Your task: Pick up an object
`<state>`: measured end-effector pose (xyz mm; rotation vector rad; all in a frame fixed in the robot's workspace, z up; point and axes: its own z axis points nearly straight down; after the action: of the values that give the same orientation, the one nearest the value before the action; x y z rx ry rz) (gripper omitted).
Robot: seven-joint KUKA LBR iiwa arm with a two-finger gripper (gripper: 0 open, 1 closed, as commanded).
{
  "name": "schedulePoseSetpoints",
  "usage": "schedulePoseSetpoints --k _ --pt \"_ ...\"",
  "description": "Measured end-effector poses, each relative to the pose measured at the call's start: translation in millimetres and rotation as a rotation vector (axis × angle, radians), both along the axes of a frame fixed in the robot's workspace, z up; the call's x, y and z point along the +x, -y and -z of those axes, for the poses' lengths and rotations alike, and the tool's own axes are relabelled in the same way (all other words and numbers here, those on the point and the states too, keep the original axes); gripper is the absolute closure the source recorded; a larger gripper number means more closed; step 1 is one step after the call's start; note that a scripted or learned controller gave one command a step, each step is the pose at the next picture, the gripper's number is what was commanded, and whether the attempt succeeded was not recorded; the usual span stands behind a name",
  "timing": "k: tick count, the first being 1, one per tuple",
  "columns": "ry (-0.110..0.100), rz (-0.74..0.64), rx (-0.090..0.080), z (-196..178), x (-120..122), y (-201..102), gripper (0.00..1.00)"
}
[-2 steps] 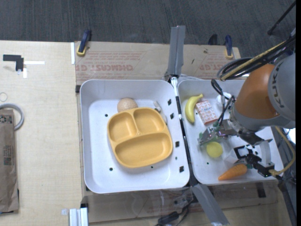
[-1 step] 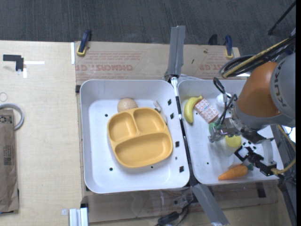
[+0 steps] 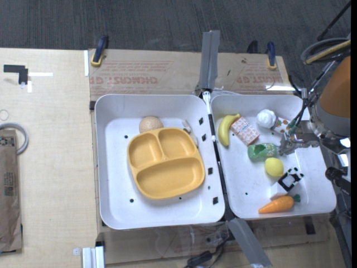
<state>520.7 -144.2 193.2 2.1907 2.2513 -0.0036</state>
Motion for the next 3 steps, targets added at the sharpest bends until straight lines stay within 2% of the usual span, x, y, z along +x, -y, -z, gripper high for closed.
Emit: schedulePoseSetpoints --k 1,2,3 --pt "0.0 0.0 0.0 0 0 0 0.0" --pt "-0.001 0.071 0.001 57 -5 37 0.0" --pt "-0.002 -0.08 0.002 102 16 -38 0.0"
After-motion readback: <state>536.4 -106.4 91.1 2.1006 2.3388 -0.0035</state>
